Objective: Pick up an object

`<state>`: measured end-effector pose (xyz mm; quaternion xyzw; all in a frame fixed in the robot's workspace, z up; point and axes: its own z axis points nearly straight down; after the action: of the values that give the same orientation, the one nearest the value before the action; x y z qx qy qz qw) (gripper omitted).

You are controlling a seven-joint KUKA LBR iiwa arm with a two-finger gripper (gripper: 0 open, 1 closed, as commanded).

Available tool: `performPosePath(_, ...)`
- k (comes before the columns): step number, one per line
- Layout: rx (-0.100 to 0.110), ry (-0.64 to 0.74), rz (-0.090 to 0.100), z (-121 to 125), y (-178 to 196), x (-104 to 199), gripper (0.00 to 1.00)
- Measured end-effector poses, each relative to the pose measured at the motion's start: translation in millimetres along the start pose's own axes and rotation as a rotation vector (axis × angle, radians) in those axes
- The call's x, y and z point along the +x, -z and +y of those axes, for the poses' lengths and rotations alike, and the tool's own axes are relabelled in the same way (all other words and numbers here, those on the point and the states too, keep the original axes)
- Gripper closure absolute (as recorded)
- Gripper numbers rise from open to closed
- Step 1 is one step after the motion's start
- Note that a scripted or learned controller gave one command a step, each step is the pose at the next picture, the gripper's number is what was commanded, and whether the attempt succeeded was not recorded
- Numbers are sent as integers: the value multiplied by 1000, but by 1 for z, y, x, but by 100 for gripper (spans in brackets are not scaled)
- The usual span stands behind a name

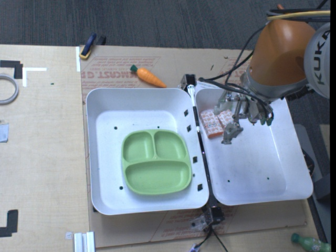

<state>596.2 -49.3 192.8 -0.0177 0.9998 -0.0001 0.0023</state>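
A small red-and-white patterned packet lies in the right bin, near its back left corner by the dividing wall. My gripper hangs just to the packet's right, at or above its edge, and part of the packet is hidden behind it. The grey arm with its orange band comes in from the upper right over that bin.
A green divided plate lies in the left bin. An orange carrot rests on the cardboard behind the bins. A blue-and-yellow tool lies at the back left, and a green bottle at the front right.
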Motion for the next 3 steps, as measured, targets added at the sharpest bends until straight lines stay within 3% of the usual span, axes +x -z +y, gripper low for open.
performPosePath(1,-1,137,-1,6,0,-64,0)
performPosePath(3,-2,675,1,17,0,24,0)
